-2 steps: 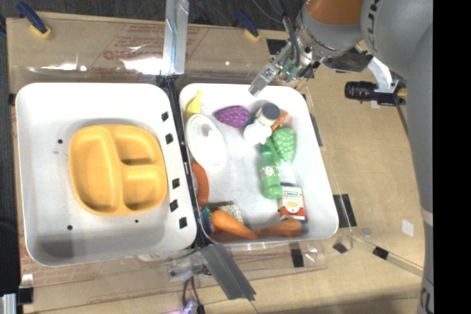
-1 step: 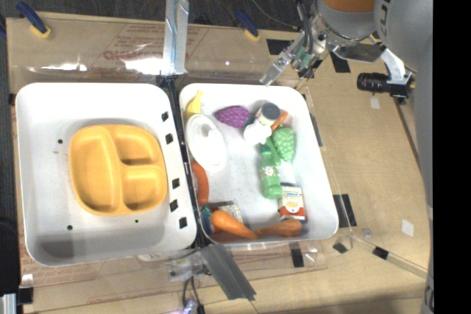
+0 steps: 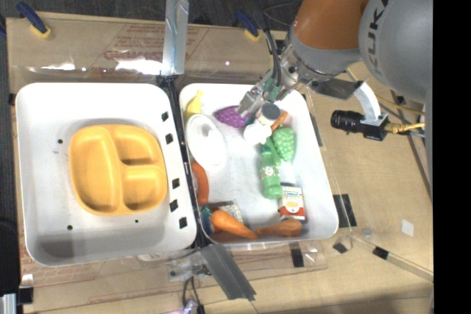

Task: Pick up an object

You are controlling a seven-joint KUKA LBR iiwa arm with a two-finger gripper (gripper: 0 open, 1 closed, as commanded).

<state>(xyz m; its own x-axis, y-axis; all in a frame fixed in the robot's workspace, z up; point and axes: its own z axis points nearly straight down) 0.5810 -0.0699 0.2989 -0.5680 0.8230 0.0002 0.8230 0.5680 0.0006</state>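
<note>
I had the gripper down over the right bin, up near its 12 o'clock edge, hovering at the cluster of toys there; couldn't tell from this angle whether the jaws were spread or pressed together, and I saw nothing clearly between them. Nearest candidate was the purple grapes, just at the gripper's 8 o'clock, apparently touching or nearly so. My read: plastic play food, light, stiff, bumpy, so it should hold if pinched across the narrow middle, though the rounded lumps could let it squirt out sideways. At the gripper's 6 o'clock sat a small white and grey piece, then a green leafy vegetable and a green bottle running toward 6 o'clock, ending at a small juice carton. The carton looked like the easiest grab, flat sides. A white cup lay at the bin's 9 o'clock side with a banana above it; carrots lined the 6 o'clock wall. Left bin held a yellow divided tray, well apart from the arm.
</note>
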